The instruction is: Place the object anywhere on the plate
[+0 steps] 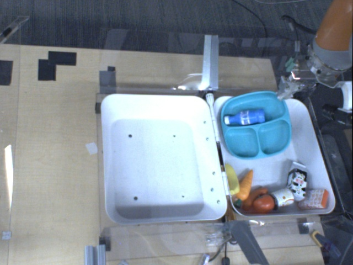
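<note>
Bottle [245,117] lying in upper compartment of blue divided plate [276,142], upper right of frame; gripper [287,83] by plate's upper-right rim, grip state impossible to tell; best lifted straight clear without nudging bottle.

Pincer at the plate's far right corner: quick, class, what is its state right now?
Pincer: cannot be told; it sits at the blue plate's far corner.

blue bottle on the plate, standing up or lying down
Lying down: the bottle rests on its side in the large back compartment of the blue plate, cap toward the left.
</note>
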`<state>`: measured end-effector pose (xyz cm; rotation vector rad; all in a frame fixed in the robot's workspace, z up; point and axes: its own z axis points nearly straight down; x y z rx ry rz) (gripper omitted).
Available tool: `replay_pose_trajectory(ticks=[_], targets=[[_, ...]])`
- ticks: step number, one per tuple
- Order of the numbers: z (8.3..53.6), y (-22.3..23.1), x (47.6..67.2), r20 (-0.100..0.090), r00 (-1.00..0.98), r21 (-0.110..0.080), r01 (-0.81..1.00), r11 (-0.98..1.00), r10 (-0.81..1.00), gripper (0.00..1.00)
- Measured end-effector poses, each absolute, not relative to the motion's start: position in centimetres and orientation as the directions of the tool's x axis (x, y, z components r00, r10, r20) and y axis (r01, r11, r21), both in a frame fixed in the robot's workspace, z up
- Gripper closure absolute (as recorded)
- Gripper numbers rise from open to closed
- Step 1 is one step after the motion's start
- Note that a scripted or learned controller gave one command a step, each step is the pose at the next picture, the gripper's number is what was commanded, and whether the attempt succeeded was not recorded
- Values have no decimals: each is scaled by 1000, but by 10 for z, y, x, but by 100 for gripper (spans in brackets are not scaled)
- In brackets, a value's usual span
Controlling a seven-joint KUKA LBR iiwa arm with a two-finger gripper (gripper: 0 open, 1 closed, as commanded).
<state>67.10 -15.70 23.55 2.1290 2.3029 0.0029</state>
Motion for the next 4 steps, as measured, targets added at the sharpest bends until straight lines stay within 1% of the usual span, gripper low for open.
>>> replay_pose_trajectory(ticks=[1,2,3,4], targets=[[267,-150,670,-4,-169,8,986,169,986,100],[291,-116,670,-1,-70,8,998,70,998,100],[291,-116,670,-2,-70,8,998,70,998,0],[315,-111,623,1,201,5,980,-201,980,0]])
